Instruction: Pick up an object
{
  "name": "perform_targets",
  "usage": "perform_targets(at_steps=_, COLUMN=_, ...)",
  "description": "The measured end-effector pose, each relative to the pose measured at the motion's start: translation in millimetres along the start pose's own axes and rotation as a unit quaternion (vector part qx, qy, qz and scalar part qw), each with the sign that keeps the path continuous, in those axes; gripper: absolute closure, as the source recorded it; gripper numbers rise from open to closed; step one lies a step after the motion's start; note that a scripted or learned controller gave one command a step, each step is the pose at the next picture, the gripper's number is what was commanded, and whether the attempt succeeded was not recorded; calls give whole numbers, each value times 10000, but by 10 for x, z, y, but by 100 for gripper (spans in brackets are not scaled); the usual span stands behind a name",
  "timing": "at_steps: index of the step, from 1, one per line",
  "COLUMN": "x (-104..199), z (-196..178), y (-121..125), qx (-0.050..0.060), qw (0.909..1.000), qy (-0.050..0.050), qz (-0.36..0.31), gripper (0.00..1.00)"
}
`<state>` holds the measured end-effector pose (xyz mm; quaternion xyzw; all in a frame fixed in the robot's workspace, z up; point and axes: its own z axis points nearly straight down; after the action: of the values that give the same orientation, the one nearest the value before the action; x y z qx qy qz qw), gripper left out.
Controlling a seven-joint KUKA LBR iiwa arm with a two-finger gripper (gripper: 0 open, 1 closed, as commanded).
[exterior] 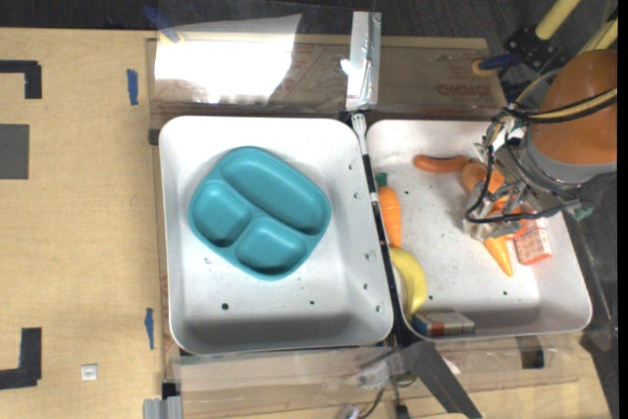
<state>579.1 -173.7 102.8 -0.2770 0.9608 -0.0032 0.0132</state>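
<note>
The arm (579,118) reaches in from the right, end effector (498,201) pointing down.

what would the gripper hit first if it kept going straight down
Probably the orange carrot piece or the red-and-white packet lying on the right bin floor just under the gripper. Depth is hard to judge from this slanted view, so which comes first is unclear.

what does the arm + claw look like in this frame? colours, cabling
The arm enters from the view's right: a rounded grey body with a broad orange band above the wrist. Black cables loop around the wrist and trail down over the claw, which looks like a small, dark, cluttered assembly with wiring around it. Its finer detail is too small to make out.
</note>
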Motion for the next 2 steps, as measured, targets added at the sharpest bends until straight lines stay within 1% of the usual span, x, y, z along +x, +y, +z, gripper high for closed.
perform_targets(at_steps=1, x=1, z=8, y=5, qx=-7, qw=10000, qy=4, qz=-1, gripper=0)
perform_targets(at_steps=2, x=363, z=129, y=65, qx=-36, qw=10000, qy=64, qz=-50, gripper=0)
